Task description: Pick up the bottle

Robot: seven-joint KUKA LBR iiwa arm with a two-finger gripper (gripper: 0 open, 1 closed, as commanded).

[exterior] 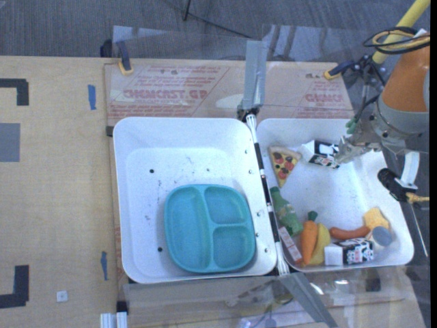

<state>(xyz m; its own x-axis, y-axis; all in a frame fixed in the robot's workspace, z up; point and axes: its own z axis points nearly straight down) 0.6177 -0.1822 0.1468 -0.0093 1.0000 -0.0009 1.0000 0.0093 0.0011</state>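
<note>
The gripper [339, 152] hangs low over the far right part of the right bin [403, 255], its tip just beside a small black-and-white carton [321, 154] lying there. Whether its fingers are apart or together cannot be told, since the wrist above covers them and the tip is blurred; nothing can be seen held between them.

The bottle [285, 212], green and lying on its side, rests against the right bin's left wall, with its neck pointing to the far side and its base toward the near corner. It probably settled there because the bin floor slopes up at the edge and loose things roll to the walls. It is well apart from the gripper, with bare bin floor between them.

Just past its neck lies a pizza slice [283, 163] toy. At its near end a toy carrot [309, 238] lies touching or almost touching it, with a yellow piece, a sausage [349, 232] and a second small carton [358, 251] heaped along the near wall.

The left bin [136, 142] bears a teal divided plate [209, 228] toward its near side.

By my judgement the pick has not begun: the arm must cross to the left wall, and the wall so close to the bottle leaves little room for a finger on that side.
</note>
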